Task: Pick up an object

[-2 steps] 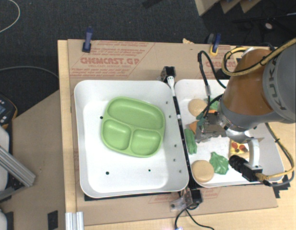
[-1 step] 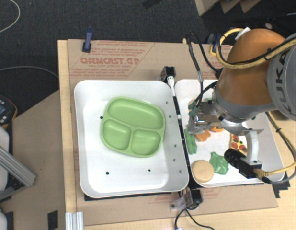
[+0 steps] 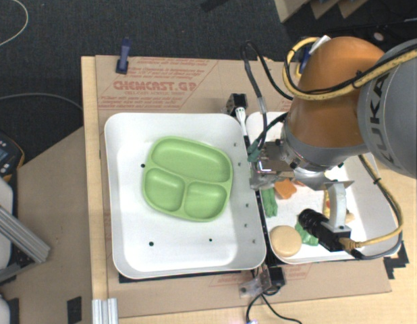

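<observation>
- Dark carpet surrounded the cardboard-topped desk (image 3: 161, 79) and its two white bins.
- Gripper (image 3: 276, 181) hung over the right bin (image 3: 377, 201); fingers' state, couldn't tell.
- Green plate (image 3: 187, 178), left bin (image 3: 127, 201) at 9 o'clock, looked stiff, light, slick; I'd grab its rim.

Brown cardboard sheet (image 3: 161, 79) with red print lies flat under both bins, on the bench. Small blue clip (image 3: 123, 57) sits at its top-left edge. Black binder clips (image 3: 236, 104) at the seam between the bins, top and bottom. Dark carpet floor (image 3: 94, 12) behind, thin white cable (image 3: 19, 9) looping top-left.
</observation>
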